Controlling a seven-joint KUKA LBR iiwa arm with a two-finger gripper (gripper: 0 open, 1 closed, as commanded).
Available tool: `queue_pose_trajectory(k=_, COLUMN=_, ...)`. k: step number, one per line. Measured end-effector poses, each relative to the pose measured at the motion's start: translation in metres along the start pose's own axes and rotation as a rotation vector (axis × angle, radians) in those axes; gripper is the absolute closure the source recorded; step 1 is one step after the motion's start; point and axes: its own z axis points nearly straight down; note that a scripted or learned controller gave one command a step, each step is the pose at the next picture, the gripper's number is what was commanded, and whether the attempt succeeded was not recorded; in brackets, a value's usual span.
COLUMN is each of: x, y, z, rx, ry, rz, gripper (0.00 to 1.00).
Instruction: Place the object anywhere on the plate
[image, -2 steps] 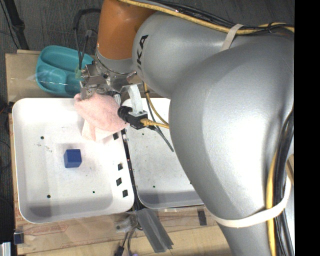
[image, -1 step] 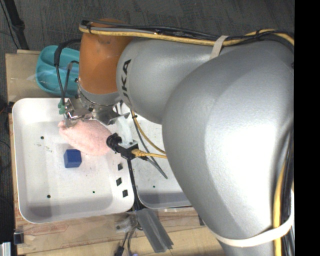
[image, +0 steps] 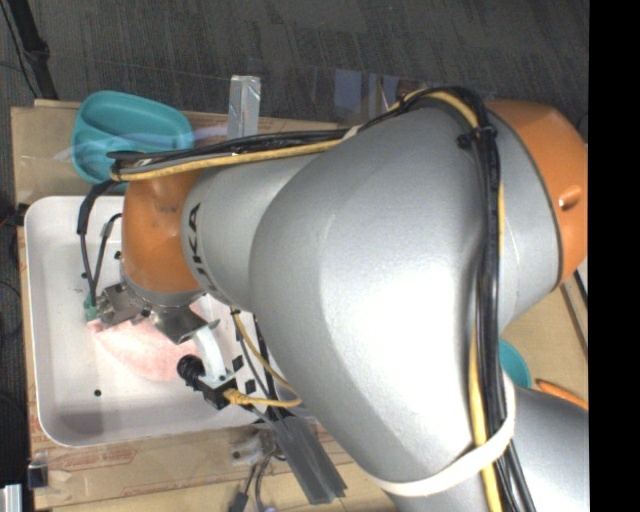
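- Plate (image: 140, 352): pale pink, lying flat on the floor of the left white bin (image: 50, 300). Much of it is covered by the robot's wrist, and its bare part shows just below and left of the wrist
- Arm (image: 400, 300): the biggest thing here, grey, reaching in from the right across most of the bench. Its orange band (image: 155, 235) sits over the left bin, and black and yellow cables (image: 300, 148) run along its top
- Bench (image: 40, 125): light wood, showing behind and below the bin
- Left bin: white and shallow, with its far, left and near walls in sight and a small dark spot (image: 97, 392) on its floor near the front
- Teal thing (image: 130, 130): soft-looking and rounded, on the bench just behind the bin's far wall
- Claw (image: 118, 308): low over the plate's left part, under the orange band. How far open it is cannot be told, nor whether it has hold of anything
- Small green bit (image: 92, 315): at the claw's left side, close above the bin floor and beside the plate's edge. It is too hidden to tell what it is or whether it touches the plate
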Motion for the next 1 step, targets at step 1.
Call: queue_pose_trajectory(k=1, x=-0.0421, y=0.0573, z=-0.0821, rx=0.017, ry=-0.005, rz=-0.082, gripper=1.00)
